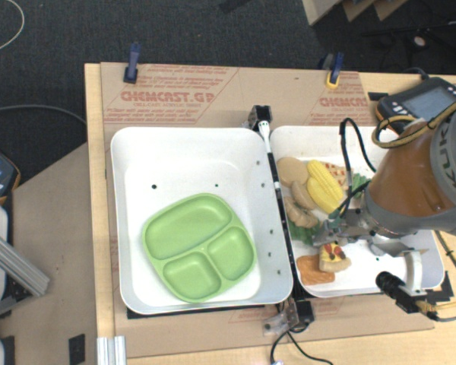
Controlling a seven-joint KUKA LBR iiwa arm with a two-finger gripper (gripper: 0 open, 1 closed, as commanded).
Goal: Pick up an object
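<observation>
**Camera view: arm low over the toy food in the right bin**

Camera view has the gripper (336, 233) down among the clutter in the right bin (433, 272), buried under the arm's bulky grey wrist (399, 238), and from this angle it's impossible to tell how it is set or whether it has anything at all. Right under it sits a small multicoloured toy piece (334, 258), touching an orange slice-like piece (313, 269) at the bin's near edge. Just beyond, a yellow corn cob (324, 186) lies across a heap of tan, bread-like shapes (295, 175), with some green leafy bits (308, 234) tucked between.

Which one is the target? My call: the small multicoloured piece, as it's closest beneath the tool. It's stubby, no clear long axis that I can make out. The corn is the readable one — its long axis runs from the far left toward the near right, slantwise across the bin.

To do this well, I'd say come straight down, close across a narrow side, and lift slowly so neighbours touching the piece don't drag along or knock it loose.

Further out, the left bin (137, 158) holds a green divided plate (200, 245), well apart from the action.
</observation>
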